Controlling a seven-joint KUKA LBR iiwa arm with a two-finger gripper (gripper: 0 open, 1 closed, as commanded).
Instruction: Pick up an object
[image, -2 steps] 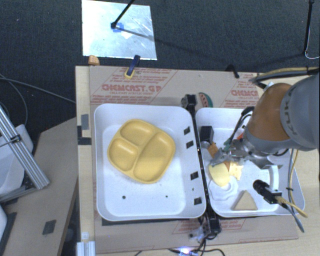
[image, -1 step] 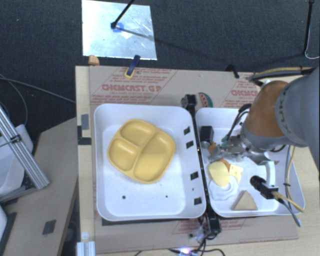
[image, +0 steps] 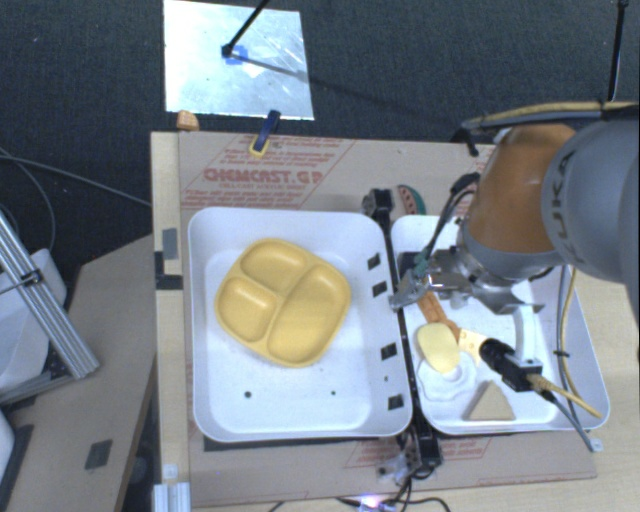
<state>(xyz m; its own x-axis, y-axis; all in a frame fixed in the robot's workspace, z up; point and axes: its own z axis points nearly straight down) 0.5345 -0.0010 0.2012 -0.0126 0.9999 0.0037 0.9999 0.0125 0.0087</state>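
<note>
- The gripper (image: 428, 282) hangs low over the right bin (image: 585, 365), close to that bin's left wall. The arm's bulk hides it, so I cannot tell how far open it is or whether it has hold of anything.
- Spoon (image: 437, 346): its pale yellow bowl lies just in front of the gripper, and its tan handle runs up under the gripper.
- Wedge (image: 490, 403): tan, beyond the spoon, near the bin's front wall.
- The two bins' meeting walls stand just beside the gripper, on the view's left.
- Plate (image: 283, 300): yellow, divided, in the left bin (image: 215, 400), well apart from the gripper.
</note>
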